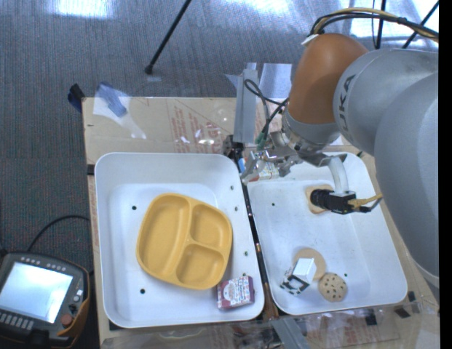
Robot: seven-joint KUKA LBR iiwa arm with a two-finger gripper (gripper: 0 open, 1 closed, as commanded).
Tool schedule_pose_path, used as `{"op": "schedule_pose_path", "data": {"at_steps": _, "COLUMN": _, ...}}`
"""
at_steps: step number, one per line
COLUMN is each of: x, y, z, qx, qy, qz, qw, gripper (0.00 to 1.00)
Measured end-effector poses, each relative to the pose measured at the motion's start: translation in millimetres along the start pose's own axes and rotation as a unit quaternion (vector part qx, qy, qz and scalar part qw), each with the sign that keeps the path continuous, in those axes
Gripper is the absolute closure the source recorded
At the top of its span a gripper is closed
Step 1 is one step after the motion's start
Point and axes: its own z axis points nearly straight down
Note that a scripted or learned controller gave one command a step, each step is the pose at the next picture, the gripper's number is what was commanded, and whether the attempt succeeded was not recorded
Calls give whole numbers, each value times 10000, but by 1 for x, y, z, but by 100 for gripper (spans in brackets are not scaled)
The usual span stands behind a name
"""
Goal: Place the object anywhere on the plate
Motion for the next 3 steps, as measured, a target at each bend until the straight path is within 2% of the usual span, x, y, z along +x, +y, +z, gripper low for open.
{"op": "schedule_pose_path", "data": {"at_steps": 1, "x": 52, "y": -53, "z": 1, "qx": 2, "qy": 7, "qz": -191, "qw": 9998, "gripper": 100}}
{"op": "schedule_pose_path", "data": {"at_steps": 2, "x": 74, "y": -112, "z": 1, "qx": 3, "qy": 7, "qz": -2136, "qw": 9769, "gripper": 100}}
{"op": "schedule_pose_path", "data": {"at_steps": 3, "x": 97, "y": -110, "z": 1, "qx": 4, "qy": 5, "qz": -3162, "qw": 9487, "gripper": 100}}
